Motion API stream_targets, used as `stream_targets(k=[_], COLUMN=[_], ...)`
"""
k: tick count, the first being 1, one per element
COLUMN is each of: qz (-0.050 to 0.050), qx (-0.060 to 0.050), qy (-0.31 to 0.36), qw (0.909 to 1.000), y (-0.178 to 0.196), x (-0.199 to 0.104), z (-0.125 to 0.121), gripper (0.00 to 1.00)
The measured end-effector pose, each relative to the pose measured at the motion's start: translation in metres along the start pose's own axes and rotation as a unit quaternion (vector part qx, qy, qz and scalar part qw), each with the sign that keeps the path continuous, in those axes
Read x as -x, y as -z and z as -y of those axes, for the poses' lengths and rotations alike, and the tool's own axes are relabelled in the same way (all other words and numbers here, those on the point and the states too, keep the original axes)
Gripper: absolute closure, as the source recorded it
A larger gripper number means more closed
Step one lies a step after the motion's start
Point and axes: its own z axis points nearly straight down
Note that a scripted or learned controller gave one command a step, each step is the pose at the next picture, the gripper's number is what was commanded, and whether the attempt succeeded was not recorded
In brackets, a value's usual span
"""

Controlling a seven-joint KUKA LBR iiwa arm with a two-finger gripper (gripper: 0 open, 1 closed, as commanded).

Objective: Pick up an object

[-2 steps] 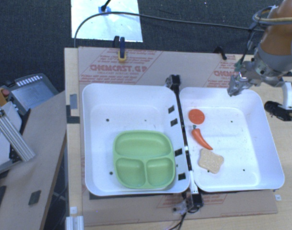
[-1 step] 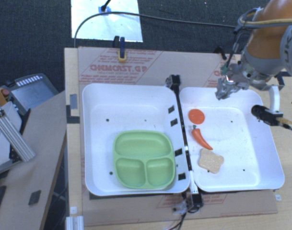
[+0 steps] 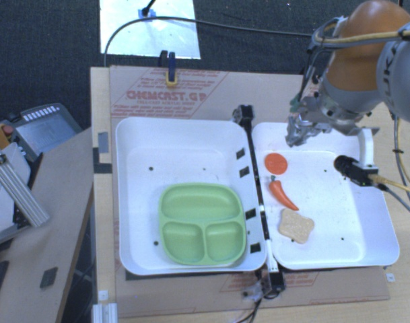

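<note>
Gripper poised over far edge of right bin, nothing seen between fingers; opening width cannot tell. Nearest candidate: orange-red disc, just below-left of gripper on bin floor. Carrot-shaped piece beyond it, long axis diagonal. Bread slice farthest. Green divided plate in left bin.

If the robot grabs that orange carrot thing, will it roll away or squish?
The carrot looks like a smooth, shiny toy, so it is probably stiff and would not squish. Its tapered, rounded shape could let it roll or slip sideways if pinched off-centre. It lies flat in the right bin, close to the bread slice, so a nudge might bump that too.
</note>
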Motion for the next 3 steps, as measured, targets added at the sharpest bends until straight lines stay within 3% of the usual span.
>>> stream_targets(k=[3], qz=[0.0], qx=[0.0], qy=[0.001], qw=[1.0], y=[-0.013], x=[-0.148], z=[0.044], gripper=[1.0])
